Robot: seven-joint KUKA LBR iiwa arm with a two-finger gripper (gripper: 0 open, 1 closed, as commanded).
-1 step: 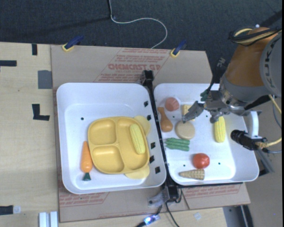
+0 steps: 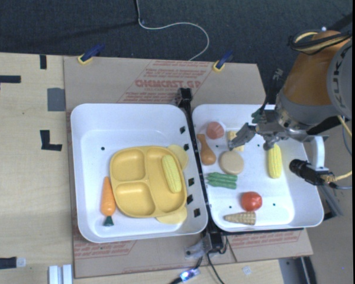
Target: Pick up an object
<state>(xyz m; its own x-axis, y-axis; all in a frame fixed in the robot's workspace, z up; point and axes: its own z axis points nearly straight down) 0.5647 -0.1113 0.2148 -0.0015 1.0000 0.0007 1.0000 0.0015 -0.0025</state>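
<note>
bench: tan top, black tape marks at 9 o'clock | cardboard sheet at centre | floor: dark carpet at 12 o'clock, white cable

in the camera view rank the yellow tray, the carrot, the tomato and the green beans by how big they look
1. yellow tray, by far the largest
2. carrot
3. green beans
4. tomato
The beans and the tomato look close; the beans are longer, the tomato rounder.
</note>
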